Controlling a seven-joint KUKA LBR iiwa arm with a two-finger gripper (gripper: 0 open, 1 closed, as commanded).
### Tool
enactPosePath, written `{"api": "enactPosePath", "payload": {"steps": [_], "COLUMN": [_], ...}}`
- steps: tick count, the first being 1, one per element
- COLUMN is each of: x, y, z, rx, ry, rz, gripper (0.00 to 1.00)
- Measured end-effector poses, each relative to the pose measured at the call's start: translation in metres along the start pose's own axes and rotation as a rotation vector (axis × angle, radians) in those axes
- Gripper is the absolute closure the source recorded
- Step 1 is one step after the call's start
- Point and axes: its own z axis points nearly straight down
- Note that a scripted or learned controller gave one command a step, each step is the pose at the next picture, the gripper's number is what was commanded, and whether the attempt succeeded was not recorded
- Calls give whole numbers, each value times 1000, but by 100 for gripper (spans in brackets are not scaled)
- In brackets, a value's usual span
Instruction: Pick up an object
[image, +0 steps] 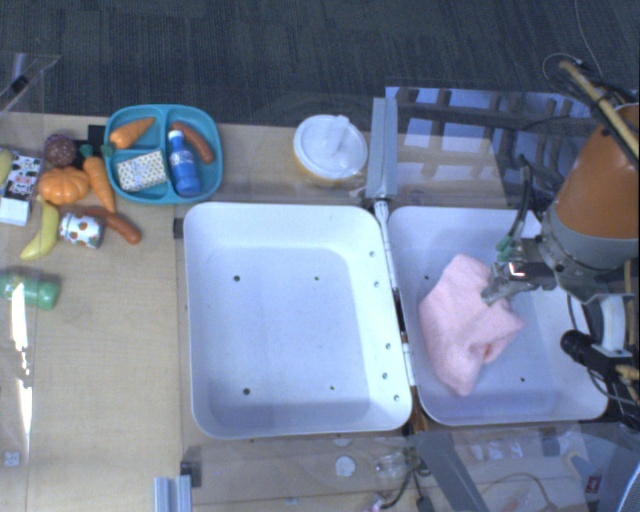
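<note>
A crumpled pink cloth (463, 322) lies in the right bin (560, 390), left of the bin's middle. My gripper (503, 282) hangs low over the cloth's upper right edge, with its dark fingertips (494, 291) at or just above the fabric. The arm's orange band and grey wrist (598, 205) rise behind it at the right edge. Nothing is visibly lifted between the fingers.
The left bin (285, 320) sits beside the right one, with a raised rim between them. On the bench at the back left stand a teal divided plate (163, 152) with toy food, loose toy vegetables (75, 195), and a white lidded container (330, 148).
</note>
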Motion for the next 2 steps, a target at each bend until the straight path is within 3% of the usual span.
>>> {"api": "enactPosePath", "payload": {"steps": [1, 2], "x": [-30, -20], "y": [77, 49], "z": [133, 135], "rx": [-15, -32], "ry": [-2, -9], "rz": [65, -86], "gripper": [0, 0]}}
